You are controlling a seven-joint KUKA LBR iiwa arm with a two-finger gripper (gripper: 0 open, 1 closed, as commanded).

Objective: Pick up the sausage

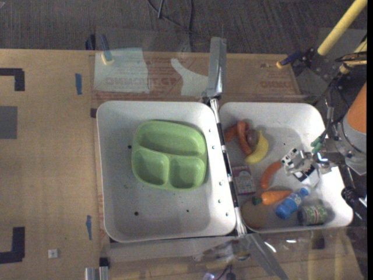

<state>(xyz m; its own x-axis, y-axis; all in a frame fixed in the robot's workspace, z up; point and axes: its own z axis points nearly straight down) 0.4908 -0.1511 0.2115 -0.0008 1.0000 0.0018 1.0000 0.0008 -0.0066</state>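
In the camera view, the clear plastic sheet (125, 72) taped to the brown cardboard bench top (46, 156) at the upper middle of the frame carries reversed lettering too faint to read. A small flat packet with a pink and white label (244, 180) lies at the left wall of the right white bin (280, 111); its print is too small to read, as is the label on the green and red can (313, 214) at the bin's lower right.

The orange-red sausage (270, 174) lies near the middle of the right bin, its long axis slanting from lower left to upper right. Just below it lie an orange carrot (273, 197) and a blue bottle with a white cap (291, 202); up left lies a yellow banana (259, 149).

The silver two-finger gripper (299, 165) sits just right of the sausage's upper end, apart from it. How far its fingers are spread I cannot tell; nothing shows between them.

The left white bin (111, 156) holds a light green compartment tray (170, 154).
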